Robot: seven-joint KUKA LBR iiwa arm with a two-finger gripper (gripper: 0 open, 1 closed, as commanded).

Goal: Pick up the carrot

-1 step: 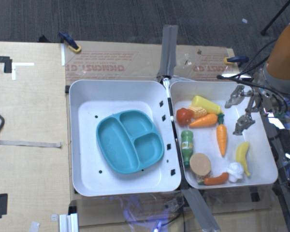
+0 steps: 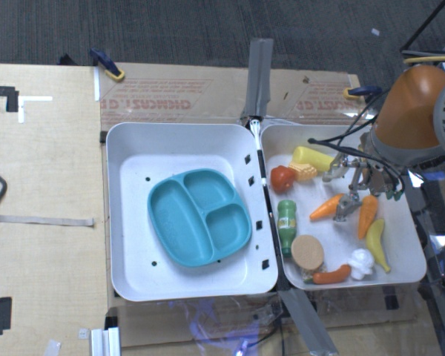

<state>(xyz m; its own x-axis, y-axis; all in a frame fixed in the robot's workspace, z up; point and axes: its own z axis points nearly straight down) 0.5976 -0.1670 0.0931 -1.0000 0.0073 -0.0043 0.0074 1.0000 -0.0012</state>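
An orange carrot (image 2: 325, 208) lies in the middle of the right bin (image 2: 408, 273), pointing to the lower left. A second orange carrot-like piece (image 2: 368, 215) lies upright just to its right. My gripper (image 2: 354, 193) hangs low over the gap between the two, under the orange-banded wrist (image 2: 411, 110). Its metal parts reach down close to the right end of the first carrot. Nothing is visibly lifted off the bin floor.
The right bin also holds a tomato (image 2: 282, 178), a yellow piece (image 2: 311, 156), a green bottle (image 2: 286, 225), a round biscuit (image 2: 308, 251), a banana (image 2: 377, 247), a white item (image 2: 361, 262) and a red sausage (image 2: 331, 275). The left bin (image 2: 126, 221) holds a blue divided plate (image 2: 199, 217).
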